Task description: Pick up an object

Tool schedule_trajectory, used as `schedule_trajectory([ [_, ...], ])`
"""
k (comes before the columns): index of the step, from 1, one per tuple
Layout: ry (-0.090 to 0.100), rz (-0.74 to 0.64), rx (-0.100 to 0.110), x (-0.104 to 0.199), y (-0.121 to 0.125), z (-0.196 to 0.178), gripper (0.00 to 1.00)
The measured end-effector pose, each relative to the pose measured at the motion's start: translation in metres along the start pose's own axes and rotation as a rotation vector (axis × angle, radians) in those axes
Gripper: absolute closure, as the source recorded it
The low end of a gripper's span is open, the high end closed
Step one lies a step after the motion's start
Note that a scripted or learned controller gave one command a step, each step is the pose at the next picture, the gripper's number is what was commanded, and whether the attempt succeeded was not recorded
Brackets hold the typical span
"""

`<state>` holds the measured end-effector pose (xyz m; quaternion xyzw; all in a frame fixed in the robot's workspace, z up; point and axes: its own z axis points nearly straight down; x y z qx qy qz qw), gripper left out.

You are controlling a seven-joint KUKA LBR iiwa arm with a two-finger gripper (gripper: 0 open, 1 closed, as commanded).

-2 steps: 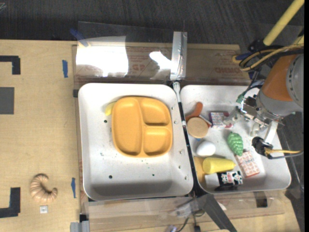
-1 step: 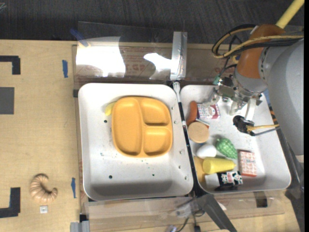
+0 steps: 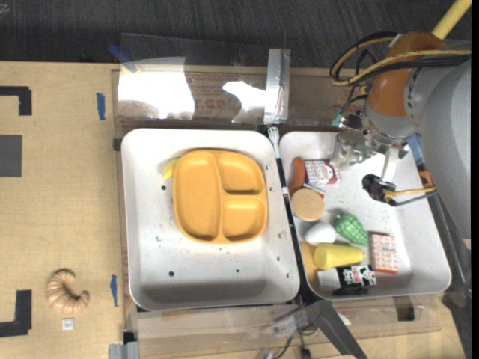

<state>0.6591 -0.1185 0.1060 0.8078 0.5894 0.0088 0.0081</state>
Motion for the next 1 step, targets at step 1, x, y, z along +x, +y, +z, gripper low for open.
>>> schedule_trajectory([
  [1,-0.005,-0.133,0.023,-0.0609,0.0271,0.0048,1.00],
])
